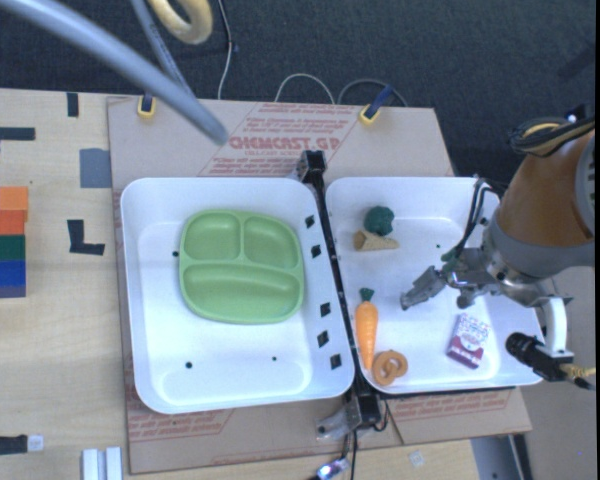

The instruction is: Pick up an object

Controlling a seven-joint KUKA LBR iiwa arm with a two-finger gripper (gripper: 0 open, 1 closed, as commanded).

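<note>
Your gripper [420,293] hangs over the middle of the right bin [420,190], and its dark fingers point toward the divider; at this slant you cannot tell whether the jaws stand wide or narrow, and nothing is visible between them, so treat it as empty. No single target is named, so your candidates are what lies in that bin: the carrot [366,324] just beside the divider, the pretzel [388,367] touching or nearly touching the carrot's lower end, the small purple packet [467,340] to the arm's side of the fingers, and the green-topped piece with a tan wedge [378,228] near the far wall. The likeliest failure, in my judgement, is a close on bare bin floor, since the tips sit between these things and not over any one. Going for the carrot risks a finger striking the divider or nudging the pretzel along. The flat packet may slip under the pads. The green plate [243,268] in the left bin [140,268] is well apart.
</note>
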